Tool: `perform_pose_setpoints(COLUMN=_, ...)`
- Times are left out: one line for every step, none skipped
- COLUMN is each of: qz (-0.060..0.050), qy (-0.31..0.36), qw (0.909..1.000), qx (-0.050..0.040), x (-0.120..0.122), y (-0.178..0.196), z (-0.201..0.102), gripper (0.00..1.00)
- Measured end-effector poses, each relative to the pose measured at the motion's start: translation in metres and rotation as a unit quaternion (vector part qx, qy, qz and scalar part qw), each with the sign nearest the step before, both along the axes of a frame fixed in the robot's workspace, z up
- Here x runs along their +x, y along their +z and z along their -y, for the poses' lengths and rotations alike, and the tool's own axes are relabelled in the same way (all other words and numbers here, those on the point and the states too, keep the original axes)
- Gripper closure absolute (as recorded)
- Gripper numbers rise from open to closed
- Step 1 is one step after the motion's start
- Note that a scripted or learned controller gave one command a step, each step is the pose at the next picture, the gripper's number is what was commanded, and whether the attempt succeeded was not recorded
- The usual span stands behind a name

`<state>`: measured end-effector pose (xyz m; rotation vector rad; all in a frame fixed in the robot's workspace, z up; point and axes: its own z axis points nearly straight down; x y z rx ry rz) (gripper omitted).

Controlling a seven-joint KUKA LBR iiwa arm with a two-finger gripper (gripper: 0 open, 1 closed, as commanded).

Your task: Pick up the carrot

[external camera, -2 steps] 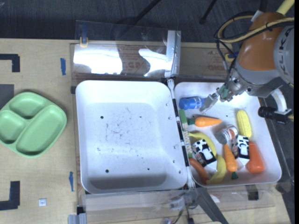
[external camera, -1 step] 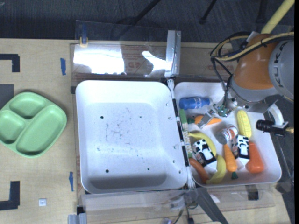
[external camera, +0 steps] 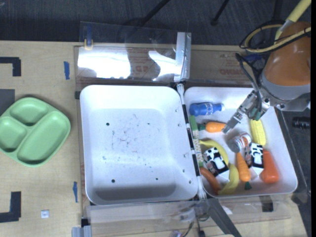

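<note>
One short orange plastic carrot (external camera: 215, 127) lies just left of the two-finger gripper (external camera: 236, 117); finger state can't tell. Approach: centre w/ jaws astride, avoiding blue bottle (external camera: 205, 108).

A: From where is the camera looking?
B: It is looking down from above the bench (external camera: 39, 63) at a slant, facing toward 12 o'clock, where dark floor is showing beyond the bench edge.

A: How near is it sitting?
B: Far enough to be taking in both white bins: the left bin (external camera: 89, 132) is lying at centre, the right bin (external camera: 284, 147) toward 3 o'clock.

A: What is marking the borders?
B: A green divided plate (external camera: 32, 131) is sitting at 9 o'clock; the arm (external camera: 289, 58) is entering near 2 o'clock.
</note>
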<state>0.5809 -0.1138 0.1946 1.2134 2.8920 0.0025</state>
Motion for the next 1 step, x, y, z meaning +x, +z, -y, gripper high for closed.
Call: perform_pose_setpoints(qz=0.000, qy=-0.079, qw=0.9969, qx=0.0002, x=0.0591, y=-0.1082, z=-0.0037, gripper=0.00)
